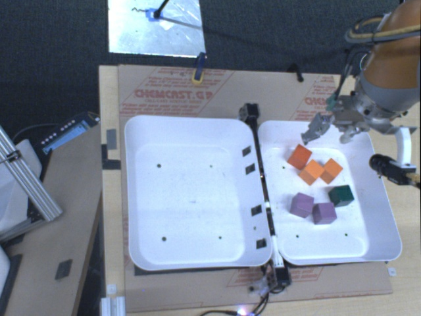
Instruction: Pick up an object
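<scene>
Where blocks cluster (pixel 314 170), the right bin (pixel 378 242)

Bright, even light from above, slightly soft focus
White bins (pixel 197 196) nearly blown out; blocks (pixel 314 170) cast short faint shadows; glare on the foil sheet (pixel 154 18); dark, grainy surround

Dark carpet floor (pixel 52 45) beyond the bench; shiny metal sheet (pixel 156 17) lying on it; tan board (pixel 217 87) under bins; aluminium rail (pixel 26 183) far left.
</scene>
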You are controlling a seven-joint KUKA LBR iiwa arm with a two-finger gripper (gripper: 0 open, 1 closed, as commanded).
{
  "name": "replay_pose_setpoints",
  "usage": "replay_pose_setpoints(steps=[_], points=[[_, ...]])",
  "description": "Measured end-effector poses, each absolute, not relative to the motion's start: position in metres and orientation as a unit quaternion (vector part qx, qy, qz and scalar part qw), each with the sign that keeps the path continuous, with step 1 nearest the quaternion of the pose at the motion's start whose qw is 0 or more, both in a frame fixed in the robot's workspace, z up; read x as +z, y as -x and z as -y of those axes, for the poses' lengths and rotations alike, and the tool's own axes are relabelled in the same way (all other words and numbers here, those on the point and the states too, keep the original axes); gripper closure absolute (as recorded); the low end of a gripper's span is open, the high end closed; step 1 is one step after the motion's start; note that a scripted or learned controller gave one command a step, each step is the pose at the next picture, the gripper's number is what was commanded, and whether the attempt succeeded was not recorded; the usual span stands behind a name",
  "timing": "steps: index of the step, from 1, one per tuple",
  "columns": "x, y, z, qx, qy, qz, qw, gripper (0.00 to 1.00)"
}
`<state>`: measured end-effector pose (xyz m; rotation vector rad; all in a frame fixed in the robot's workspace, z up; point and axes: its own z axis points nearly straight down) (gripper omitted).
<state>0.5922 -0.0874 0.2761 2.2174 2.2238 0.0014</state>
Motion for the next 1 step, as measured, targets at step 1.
replay_pose_setpoints(steps=[1], points=[[0.0907,-0.5653,0.1317,-0.0048,-0.708,-0.706,-0.005,0.00]])
